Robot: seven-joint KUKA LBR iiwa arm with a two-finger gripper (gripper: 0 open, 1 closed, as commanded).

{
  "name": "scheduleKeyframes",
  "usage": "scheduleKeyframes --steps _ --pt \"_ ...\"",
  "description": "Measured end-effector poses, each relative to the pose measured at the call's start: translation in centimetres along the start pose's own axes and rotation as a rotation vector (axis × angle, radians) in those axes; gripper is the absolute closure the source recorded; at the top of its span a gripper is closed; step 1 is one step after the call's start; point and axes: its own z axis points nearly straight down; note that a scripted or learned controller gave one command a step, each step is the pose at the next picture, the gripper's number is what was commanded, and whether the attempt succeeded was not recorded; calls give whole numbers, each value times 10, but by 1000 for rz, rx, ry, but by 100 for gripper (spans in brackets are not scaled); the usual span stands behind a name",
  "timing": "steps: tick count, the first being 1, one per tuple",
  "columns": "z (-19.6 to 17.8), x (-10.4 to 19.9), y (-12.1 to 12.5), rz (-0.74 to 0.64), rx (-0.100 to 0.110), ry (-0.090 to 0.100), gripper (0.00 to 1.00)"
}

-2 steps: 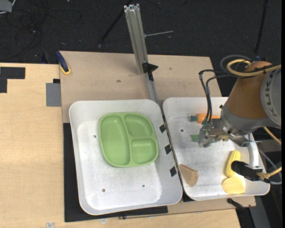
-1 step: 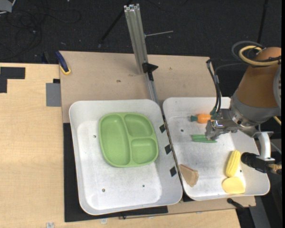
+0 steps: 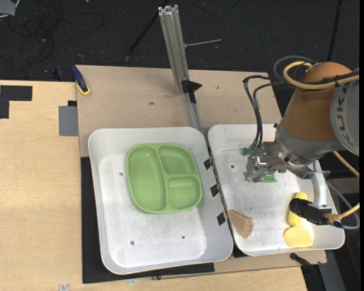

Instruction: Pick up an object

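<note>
A pale wooden bench fills the left of the scene, with a brown board behind two shallow white bins set side by side. Beyond the bench the floor is dark and strewn with black cables. A metal post rises from the board's middle. A few dark rectangles mark the bench top at far left. White letters on the arm's grey casing at the right edge look like "KU"; the rest is cut off.

The left bin holds a green divided plate. The right bin holds a tan wedge-shaped piece near its front left corner, a yellow object near its front right, and a small green object directly beneath the gripper. The gripper sits low over the right bin; whether it grasps the green object cannot be told.
</note>
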Motion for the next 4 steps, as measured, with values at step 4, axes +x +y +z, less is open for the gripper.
scheduleKeyframes --steps 4 --pt "-2 176 -34 0 0 -1 100"
